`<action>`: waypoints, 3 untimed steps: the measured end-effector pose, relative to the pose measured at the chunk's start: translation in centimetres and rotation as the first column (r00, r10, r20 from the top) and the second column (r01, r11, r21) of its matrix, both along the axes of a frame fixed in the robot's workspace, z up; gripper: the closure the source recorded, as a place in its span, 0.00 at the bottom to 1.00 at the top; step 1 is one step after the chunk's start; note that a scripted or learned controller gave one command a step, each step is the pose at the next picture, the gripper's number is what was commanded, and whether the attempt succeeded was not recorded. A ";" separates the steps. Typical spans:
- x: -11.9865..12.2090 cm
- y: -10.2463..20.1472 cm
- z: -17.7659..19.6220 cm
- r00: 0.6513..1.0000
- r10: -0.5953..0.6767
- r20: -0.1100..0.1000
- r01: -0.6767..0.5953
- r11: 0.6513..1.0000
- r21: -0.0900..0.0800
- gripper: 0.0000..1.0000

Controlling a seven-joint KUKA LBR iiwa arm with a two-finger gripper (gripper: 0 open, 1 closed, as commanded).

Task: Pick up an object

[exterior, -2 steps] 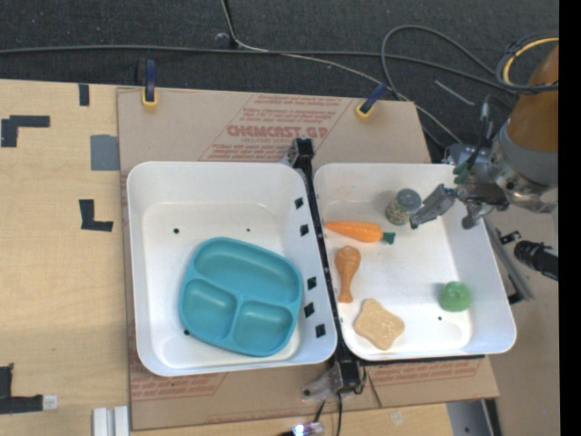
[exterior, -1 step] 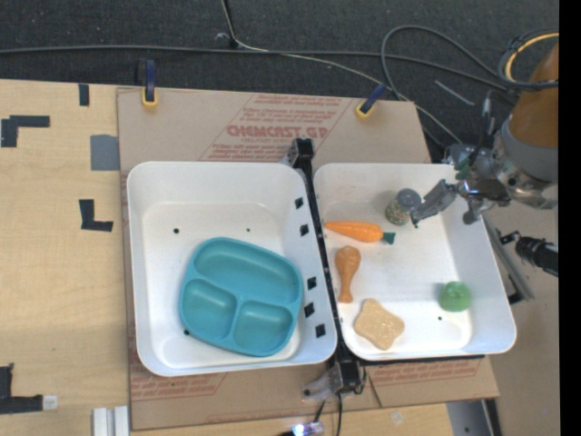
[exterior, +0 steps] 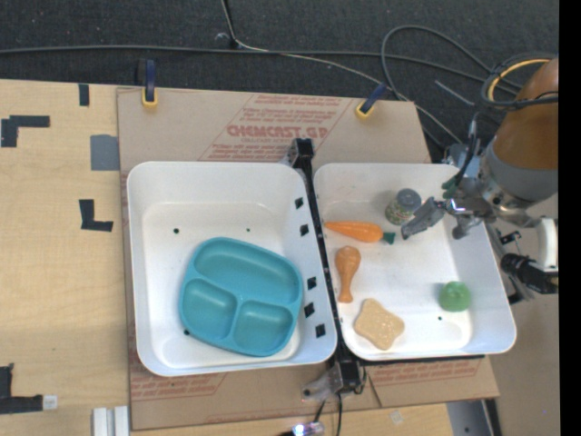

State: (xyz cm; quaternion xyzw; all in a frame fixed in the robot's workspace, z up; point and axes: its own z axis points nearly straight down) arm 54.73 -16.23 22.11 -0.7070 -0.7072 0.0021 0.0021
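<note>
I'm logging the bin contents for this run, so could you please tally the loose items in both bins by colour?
Blue: 1, the tray in the left bin.
Orange: 2, the carrot and drumstick.
Tan: 1, the bread.
Green: 1, the ball.
Grey: 1, the small can beside the gripper.
Total: 6.

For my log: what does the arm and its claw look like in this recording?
The arm is grey with an orange band above the wrist and a rounded housing. Its claw is dark grey metal with two slim fingers. Black cables loop over the arm's upper end, one with a yellow stretch.
</note>
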 end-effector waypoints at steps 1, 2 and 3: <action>0.1 0.7 -4.5 1.000 0.001 0.001 -0.001 1.000 0.000 0.00; -0.9 1.4 -10.2 1.000 0.001 -0.001 -0.001 1.000 0.001 0.00; -0.7 1.4 -8.9 1.000 0.002 0.003 -0.002 1.000 0.000 1.00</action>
